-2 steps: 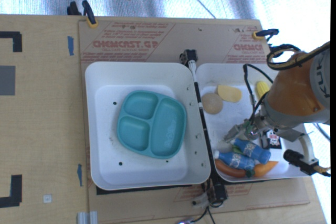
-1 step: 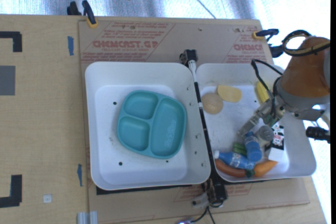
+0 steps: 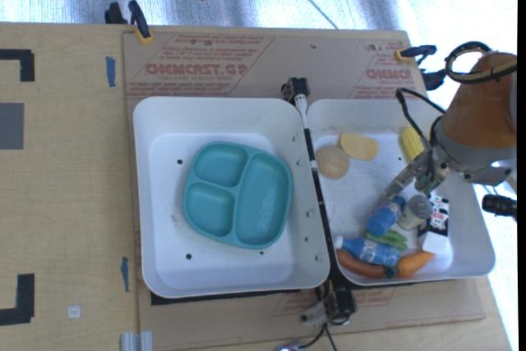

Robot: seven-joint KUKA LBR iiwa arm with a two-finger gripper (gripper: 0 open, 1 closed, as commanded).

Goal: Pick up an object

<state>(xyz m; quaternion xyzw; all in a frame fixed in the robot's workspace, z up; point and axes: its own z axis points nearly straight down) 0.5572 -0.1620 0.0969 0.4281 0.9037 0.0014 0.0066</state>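
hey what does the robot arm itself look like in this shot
A bulky rounded arm with a broad orange band above grey wrist housing, and black cables looping behind it. At its end sits a slim grey metal tool, above the right shallow white bin.

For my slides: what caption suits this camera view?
Grey-and-orange arm's gripper hovering above toy food in the right white bin; teal divided plastic tray in the left bin.

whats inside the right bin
The right bin holds a pale yellow disc, a tan round piece, a corn cob, a blue bottle, a hot dog and a carrot. The gripper covers whatever lies beneath it.
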